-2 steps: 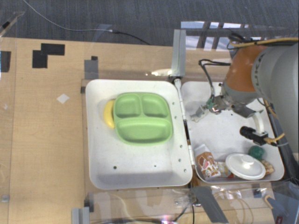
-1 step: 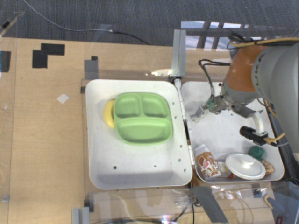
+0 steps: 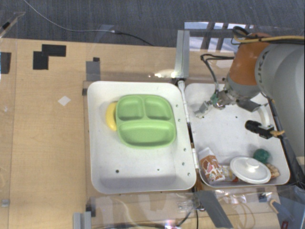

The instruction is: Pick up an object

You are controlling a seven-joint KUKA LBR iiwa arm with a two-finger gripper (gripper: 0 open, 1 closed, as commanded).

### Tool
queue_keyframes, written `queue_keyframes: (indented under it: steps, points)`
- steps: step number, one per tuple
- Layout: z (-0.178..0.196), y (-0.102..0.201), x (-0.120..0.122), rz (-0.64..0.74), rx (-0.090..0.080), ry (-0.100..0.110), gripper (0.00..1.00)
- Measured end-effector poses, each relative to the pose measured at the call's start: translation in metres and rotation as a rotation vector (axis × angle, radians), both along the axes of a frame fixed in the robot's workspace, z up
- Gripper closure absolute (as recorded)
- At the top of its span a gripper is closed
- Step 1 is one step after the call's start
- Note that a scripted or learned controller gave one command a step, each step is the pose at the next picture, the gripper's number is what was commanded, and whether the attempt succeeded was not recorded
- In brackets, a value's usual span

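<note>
A pale wooden table spans the scene beneath dark grey carpeted floor along its far edge. Black tape marks sit near the table's far left corner, and a thin cable trails across the carpet.

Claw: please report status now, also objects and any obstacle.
Claw low in right bin, nothing seen held. White bowl, packet, green ball lie apart. Green tray, left bin.

Setting: robotics lab test cell.
Evidence, surface: plywood counter with black marker patches.
Evidence, fixtures: two white bins held in metal brackets.
Evidence, wiring: loose cables over grey carpet.
</note>
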State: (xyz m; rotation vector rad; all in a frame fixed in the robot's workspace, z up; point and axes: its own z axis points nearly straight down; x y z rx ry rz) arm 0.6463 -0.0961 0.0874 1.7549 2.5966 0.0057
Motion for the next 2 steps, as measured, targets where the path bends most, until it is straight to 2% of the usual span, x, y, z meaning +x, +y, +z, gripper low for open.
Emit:
queue_keyframes:
  steps: [1,2]
  points:
    - [0.001,-0.049,-0.104,0.081,-0.002,-0.001,0.00]
    - [0.000,-0.020,-0.059,0.134,-0.001,-0.002,0.00]
